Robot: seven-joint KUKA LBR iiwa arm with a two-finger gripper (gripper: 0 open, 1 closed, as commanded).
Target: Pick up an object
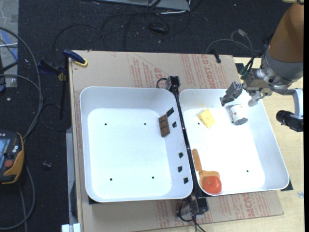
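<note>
My gripper (238, 102) hangs over the far part of the right bin (270, 149), its fingers spread open. A small white cylinder with a red mark (237, 114) lies just below and between the fingertips; nothing is clamped on it. A yellow block (206, 118) rests to the cylinder's left. An orange-handled piece with a red ball (210, 182) lies at the right bin's near left corner. In the left bin (96, 144), a brown bar (164, 125) sits by the right wall.
The arm's grey and orange body (287, 37) reaches in from the upper right. Both bins stand on a cardboard sheet (125, 66). A black divider with clips (182, 134) runs between them. Cables lie on the dark floor beyond.
</note>
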